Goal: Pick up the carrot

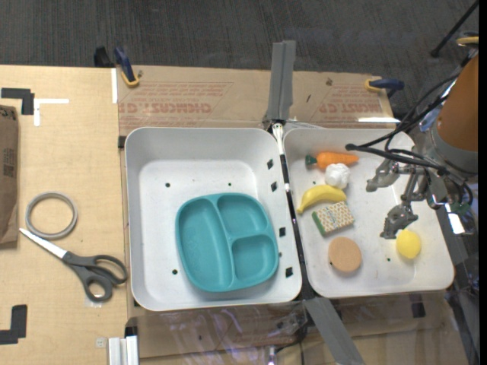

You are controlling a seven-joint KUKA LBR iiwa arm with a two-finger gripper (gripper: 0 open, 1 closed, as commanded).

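Gripper (396,200) is hovering with fingers spread and nothing between them, over the right bin (434,280). Carrot (335,159) is lying at the bin's far left, touching a white ball (337,175), banana (321,197) nearer. Pick not started; approach and grasp remaining.

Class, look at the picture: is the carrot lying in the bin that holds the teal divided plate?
No, the carrot lies in the right bin, while the teal plate sits in the left bin.

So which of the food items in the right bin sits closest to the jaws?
The yellow lemon, just below the gripper near the bin's right side; the carrot, banana and the rest lie farther left.
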